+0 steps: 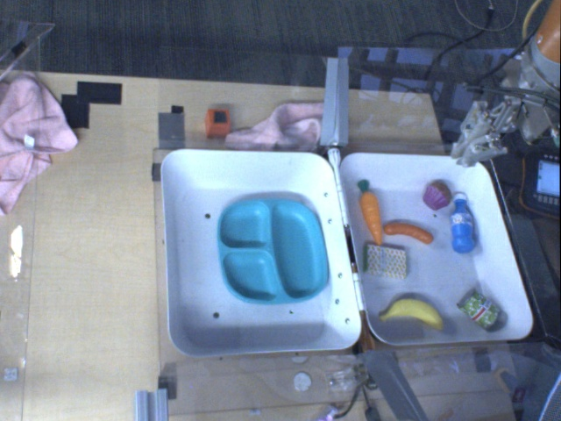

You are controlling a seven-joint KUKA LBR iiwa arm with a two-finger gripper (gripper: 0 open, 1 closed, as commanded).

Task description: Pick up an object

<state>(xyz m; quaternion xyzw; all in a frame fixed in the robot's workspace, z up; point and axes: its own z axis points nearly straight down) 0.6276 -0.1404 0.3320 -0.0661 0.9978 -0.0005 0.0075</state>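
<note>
Gripper (478,139) poised above the far right corner of the right bin (517,266), nothing between its fingers; apparently spread, though blurred. In that bin: carrot (371,214), orange sausage (408,231), purple fruit (436,195), blue bottle (462,226), patterned sponge (386,260), banana (412,312), green can (479,310). In the left bin (188,235): blue divided plate (273,249).

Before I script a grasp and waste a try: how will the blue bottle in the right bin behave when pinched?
The blue bottle lies on its side, so its round body will probably roll if nudged. It looks like smooth, small plastic: likely light, perhaps slippery. The purple item sits close, so a push may knock it.
</note>
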